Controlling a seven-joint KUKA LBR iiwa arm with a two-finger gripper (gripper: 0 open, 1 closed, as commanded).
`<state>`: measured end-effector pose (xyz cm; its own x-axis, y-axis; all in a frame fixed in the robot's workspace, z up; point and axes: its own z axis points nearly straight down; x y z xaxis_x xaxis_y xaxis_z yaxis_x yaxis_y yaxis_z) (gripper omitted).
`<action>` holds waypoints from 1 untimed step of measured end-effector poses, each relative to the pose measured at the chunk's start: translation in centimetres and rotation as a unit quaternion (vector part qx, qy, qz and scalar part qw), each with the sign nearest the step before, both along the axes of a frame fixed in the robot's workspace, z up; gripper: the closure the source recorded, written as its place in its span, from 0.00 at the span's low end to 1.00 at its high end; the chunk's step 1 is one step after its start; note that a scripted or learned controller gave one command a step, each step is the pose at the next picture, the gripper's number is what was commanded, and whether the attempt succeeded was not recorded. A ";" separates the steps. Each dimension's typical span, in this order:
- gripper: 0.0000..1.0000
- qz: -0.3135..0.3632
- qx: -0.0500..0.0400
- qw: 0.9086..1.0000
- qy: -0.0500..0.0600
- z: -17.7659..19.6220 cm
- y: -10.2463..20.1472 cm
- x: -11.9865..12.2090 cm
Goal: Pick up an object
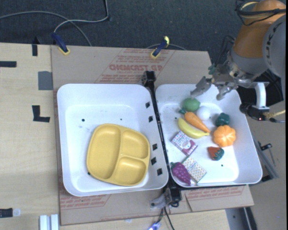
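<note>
The orange carrot [197, 121] tapers, lying across a yellow banana [190, 129]. The tool [212, 88] hovers above the right bin [247, 169], fingers spread, holding nothing.

The pale wooden table [19, 143] carries a cardboard sheet [129, 66] at frame centre, with two white bins [67, 128] side by side on it.

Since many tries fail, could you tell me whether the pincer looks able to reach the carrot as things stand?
Probably yes: the pincer hangs open above the right bin, and the carrot lies uncovered on top, though a banana crowds it.
</note>
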<state>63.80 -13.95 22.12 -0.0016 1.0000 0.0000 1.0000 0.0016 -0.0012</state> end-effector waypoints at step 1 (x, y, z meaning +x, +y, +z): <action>0.00 0.000 0.000 1.000 -0.002 -13.5 2.6 3.1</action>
